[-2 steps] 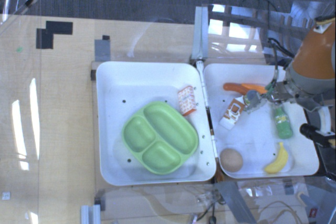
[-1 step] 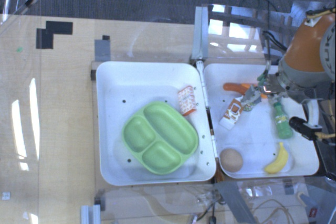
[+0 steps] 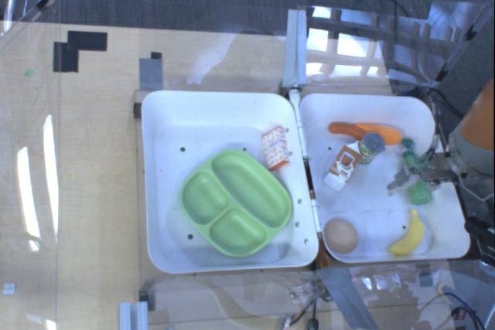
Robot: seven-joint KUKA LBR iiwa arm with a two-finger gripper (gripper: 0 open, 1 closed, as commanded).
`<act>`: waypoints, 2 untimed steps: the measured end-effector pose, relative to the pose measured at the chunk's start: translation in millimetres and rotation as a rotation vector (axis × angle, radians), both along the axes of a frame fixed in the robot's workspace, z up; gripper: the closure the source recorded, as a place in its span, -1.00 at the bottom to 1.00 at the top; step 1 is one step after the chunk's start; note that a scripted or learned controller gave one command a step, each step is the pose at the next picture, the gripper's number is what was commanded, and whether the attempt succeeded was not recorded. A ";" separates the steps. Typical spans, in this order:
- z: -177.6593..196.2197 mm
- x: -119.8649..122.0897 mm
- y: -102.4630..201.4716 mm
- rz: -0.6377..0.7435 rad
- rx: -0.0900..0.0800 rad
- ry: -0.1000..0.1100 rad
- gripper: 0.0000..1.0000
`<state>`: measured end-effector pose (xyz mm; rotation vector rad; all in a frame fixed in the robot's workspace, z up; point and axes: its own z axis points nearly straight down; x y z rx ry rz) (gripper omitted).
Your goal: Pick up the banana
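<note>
The yellow banana [image 3: 410, 234] lies curved in the near right corner of the right bin [image 3: 371, 108]. My gripper [image 3: 407, 178] hangs over the bin's right side, a short way beyond the banana and apart from it. Green pieces [image 3: 420, 192] sit right at the gripper's tip, and I cannot tell whether they are a loose object or in its grasp. The grey arm with its orange band [image 3: 473, 134] comes in over the bin's right rim.
In the right bin are an orange carrot [image 3: 367, 130], a small white bottle [image 3: 341, 167] beside a grey-capped jar [image 3: 370, 146], and a tan egg-shaped thing [image 3: 341, 235]. The left bin [image 3: 162, 166] bears a green divided plate [image 3: 236, 202] and a small snack packet [image 3: 274, 147].
</note>
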<state>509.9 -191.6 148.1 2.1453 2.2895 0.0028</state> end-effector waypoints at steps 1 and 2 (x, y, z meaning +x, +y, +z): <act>-58.1 -17.8 -15.1 0.159 -0.005 -0.011 -1.00; 12.5 -20.8 -0.5 0.179 -0.001 -0.003 -1.00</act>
